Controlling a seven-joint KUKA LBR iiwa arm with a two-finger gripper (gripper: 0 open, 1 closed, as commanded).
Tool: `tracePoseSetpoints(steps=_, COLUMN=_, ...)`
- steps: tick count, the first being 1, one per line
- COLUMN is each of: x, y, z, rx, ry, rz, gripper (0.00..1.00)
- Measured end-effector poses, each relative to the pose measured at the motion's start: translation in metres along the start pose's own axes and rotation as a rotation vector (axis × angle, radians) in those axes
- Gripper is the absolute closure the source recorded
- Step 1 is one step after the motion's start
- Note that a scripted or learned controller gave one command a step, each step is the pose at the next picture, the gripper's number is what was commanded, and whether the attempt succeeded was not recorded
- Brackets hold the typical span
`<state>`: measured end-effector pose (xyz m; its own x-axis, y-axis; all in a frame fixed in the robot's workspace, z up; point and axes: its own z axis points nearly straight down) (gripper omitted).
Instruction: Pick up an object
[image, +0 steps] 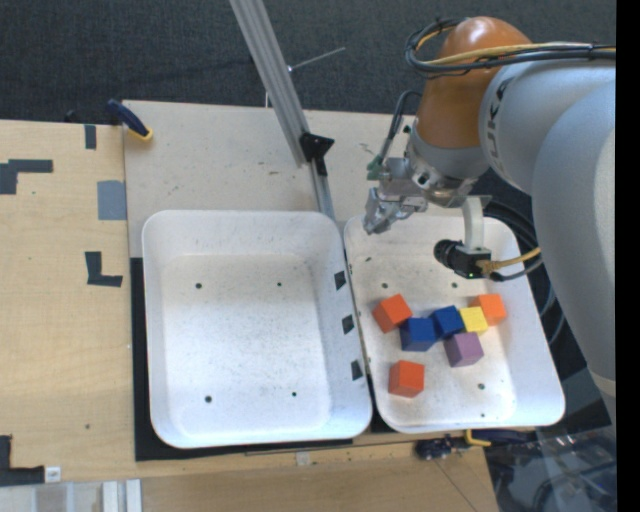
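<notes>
The pincer (381, 217) hangs over the far left corner of the right bin (530, 395); whether it is released or clenched I cannot tell, and nothing shows in it. The blocks lie well apart from it toward the near side: an orange cube (392, 312), two blue cubes (419, 332) touching, a yellow cube (474, 320), a purple cube (463, 349), a small orange block (491, 307) and a red-orange cube (406, 378). The left bin (160, 300) sits beside it on the counter (60, 330).

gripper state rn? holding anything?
Gripper: over the right bin's far left corner, nothing visibly held; open or shut cannot be told.
</notes>
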<state>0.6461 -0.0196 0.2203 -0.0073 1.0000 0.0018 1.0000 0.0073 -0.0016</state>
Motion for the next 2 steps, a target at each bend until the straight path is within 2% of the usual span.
tracePoseSetpoints(steps=1, x=0.057, y=0.003, z=0.007, rx=0.0, ry=0.0, rz=0.0, gripper=1.0)
tracePoseSetpoints(steps=2, x=0.105, y=0.0, z=-0.006, rx=-0.001, ry=0.0, rz=0.001, gripper=1.0)
